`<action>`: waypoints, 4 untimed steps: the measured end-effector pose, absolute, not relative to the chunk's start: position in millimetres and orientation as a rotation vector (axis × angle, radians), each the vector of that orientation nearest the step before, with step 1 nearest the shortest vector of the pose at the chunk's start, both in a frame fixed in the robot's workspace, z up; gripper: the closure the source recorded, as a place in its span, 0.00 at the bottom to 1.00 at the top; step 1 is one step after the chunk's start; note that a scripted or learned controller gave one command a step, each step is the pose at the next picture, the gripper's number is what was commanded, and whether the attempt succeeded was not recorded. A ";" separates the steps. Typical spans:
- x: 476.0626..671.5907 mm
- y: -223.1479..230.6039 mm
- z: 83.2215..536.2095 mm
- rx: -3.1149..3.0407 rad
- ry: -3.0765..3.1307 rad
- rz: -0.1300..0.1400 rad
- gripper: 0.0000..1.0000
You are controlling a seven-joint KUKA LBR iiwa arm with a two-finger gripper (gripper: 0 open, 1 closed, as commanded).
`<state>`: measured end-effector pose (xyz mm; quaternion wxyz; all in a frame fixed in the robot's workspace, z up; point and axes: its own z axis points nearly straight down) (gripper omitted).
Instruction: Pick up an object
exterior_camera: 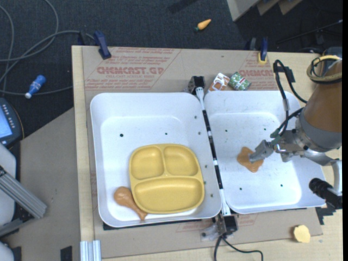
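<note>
In the right bin [283,192] I see a small orange-brown object [250,160], flat and a little irregular in shape. It lies on the white floor near the bin's left wall, about halfway along it. My gripper [260,152] is right at its upper edge.

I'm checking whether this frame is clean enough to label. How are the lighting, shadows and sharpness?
Camera view: lighting is even and soft, with no harsh glare on the white bins; the yellow divided plate casts only a faint shadow; the tool, over the orange piece, looks slightly soft; the arm's orange band is blurred at the frame's right; the floor is dark.
</note>
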<state>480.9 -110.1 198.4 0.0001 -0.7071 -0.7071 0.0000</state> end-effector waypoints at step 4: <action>512.5 -102.3 86.4 -2.226 -2.224 -0.005 0.00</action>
